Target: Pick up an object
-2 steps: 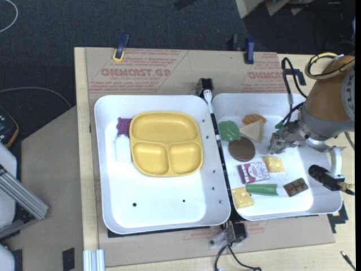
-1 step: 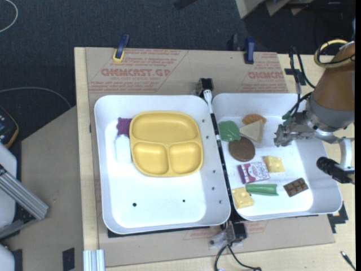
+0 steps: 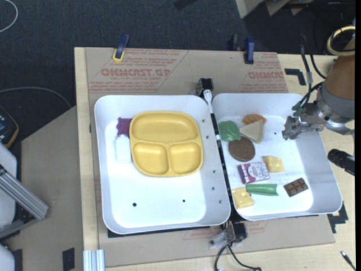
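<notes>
My gripper (image 3: 291, 130) hangs over the right side of the right bin (image 3: 316, 157), with nothing visible between its fingers. Left of it lie a tan wedge (image 3: 254, 131), an orange piece (image 3: 254, 118) and a green leaf-shaped piece (image 3: 229, 131). A brown round disc (image 3: 242, 149) sits below them. Toward the front lie a pink-and-white packet (image 3: 254, 171), a yellow cube (image 3: 274, 164), a green stick (image 3: 262, 189), a yellow cheese block (image 3: 242, 197) and a brown chocolate bar (image 3: 295, 187).
The left bin (image 3: 113, 196) holds a yellow three-compartment tray (image 3: 166, 143), with a purple item (image 3: 123, 125) and a white bottle (image 3: 122, 149) at its left. Clamps (image 3: 120, 49) sit on the bench's far edge.
</notes>
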Controlling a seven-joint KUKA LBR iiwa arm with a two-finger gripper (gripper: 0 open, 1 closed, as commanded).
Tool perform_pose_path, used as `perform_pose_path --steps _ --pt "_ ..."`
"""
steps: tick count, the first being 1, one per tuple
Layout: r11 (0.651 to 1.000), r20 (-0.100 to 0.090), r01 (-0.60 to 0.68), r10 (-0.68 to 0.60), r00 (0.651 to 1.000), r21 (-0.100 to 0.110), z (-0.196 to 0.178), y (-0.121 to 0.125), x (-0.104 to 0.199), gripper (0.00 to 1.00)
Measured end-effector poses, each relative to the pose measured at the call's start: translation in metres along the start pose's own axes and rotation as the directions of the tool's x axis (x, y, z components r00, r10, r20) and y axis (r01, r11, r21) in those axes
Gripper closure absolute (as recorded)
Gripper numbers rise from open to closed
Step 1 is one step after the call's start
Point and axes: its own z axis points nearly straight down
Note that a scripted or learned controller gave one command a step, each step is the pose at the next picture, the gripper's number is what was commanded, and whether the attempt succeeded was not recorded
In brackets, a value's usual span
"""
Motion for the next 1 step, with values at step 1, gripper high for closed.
perform_pose_path --steps 1 --pt "1.0 0.0 0.001 -0.001 1.0 -0.001 -0.0463 0.0017 -0.0004 1.0"
